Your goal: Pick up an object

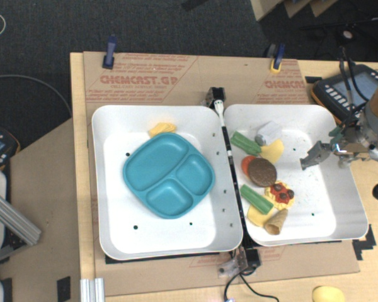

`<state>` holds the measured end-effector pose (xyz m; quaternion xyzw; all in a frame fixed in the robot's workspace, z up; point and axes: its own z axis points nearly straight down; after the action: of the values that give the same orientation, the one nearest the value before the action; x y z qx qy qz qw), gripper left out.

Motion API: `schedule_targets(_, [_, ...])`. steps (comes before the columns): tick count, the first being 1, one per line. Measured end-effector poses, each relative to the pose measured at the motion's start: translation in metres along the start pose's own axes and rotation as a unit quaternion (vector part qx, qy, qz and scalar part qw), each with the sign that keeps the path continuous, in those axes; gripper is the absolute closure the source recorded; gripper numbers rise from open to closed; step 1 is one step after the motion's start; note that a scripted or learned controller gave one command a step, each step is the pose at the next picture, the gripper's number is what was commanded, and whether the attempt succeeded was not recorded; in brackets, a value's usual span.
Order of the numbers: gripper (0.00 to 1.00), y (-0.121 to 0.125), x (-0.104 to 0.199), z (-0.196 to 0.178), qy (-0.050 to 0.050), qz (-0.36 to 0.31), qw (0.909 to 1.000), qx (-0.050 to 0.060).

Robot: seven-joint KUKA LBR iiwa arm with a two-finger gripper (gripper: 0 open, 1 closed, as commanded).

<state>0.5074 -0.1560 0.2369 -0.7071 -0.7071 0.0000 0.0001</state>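
We see a blue divided plate (169, 182) lying in the left bin (113, 168). In the right bin (340, 222), toy foods cluster along its left side: a brown patty (263, 172), green pieces, an ice-cream cone (276, 220). Further right, the claw (315, 154) hangs above bare bin floor, well apart from them; we cannot tell its state.

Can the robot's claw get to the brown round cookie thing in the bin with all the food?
Probably yes. The gripper hangs over the right bin, with bare white floor between it and the brown round piece. Nothing covers that piece, though other toy foods crowd its sides.
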Motion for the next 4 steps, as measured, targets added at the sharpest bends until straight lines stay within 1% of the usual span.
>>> schedule_targets(1, [0.00, -0.032, 0.017, 0.118, 0.002, 0.000, 1.0000, 0.006])
schedule_targets(2, [1.00, -0.028, 0.015, 0.101, -0.001, 0.001, 1.0000, -0.002])
schedule_targets(3, [1.00, -0.027, 0.116, 0.050, 0.001, -0.005, 1.0000, -0.003])
schedule_targets(4, [1.00, -0.027, 0.206, -0.022, 0.001, -0.005, 1.0000, -0.004])
